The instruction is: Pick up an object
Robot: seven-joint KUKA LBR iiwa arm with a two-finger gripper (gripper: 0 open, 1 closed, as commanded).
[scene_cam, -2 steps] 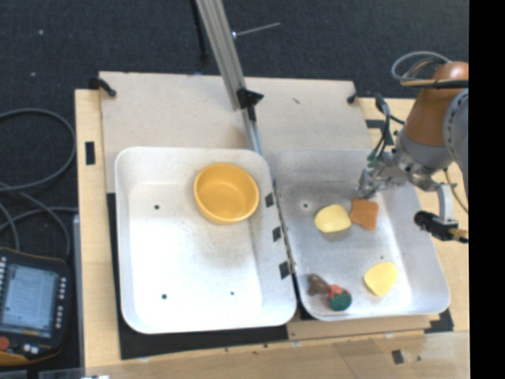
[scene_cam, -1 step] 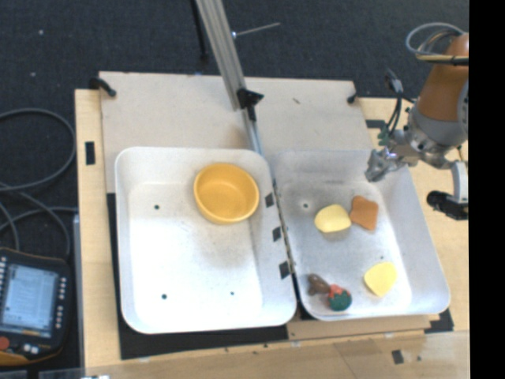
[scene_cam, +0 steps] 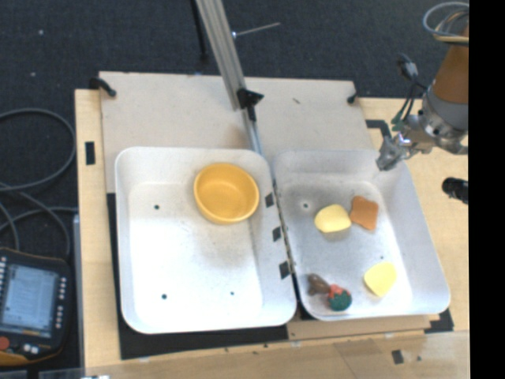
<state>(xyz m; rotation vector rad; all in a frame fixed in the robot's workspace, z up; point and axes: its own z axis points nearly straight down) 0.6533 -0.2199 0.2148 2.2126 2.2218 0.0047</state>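
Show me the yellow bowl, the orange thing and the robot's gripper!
Bowl (scene_cam: 226, 193), camera view, inner bottom.
Orange thing (scene_cam: 364, 212), camera view, its middle.
Gripper (scene_cam: 387, 160), camera view, fingertip end.

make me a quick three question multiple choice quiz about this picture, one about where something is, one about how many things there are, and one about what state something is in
1. Where is the yellow bowl?
A. In the left bin
B. In the right bin
C. On the bench outside both bins

2. How many things lie in the right bin?
A. Two
B. Four
C. Seven

3. How does the yellow bowl stand?
A. Upside down
B. Tipped on its side
C. Upright, open side up

Answers:
1. A: the bowl sits near the back of the left bin.
2. B: a pale yellow lump, an orange-brown piece, a yellow piece and a small brown, red and green toy.
3. C: its hollow inside faces the camera.

The end effector hangs over the right bin's back right corner.
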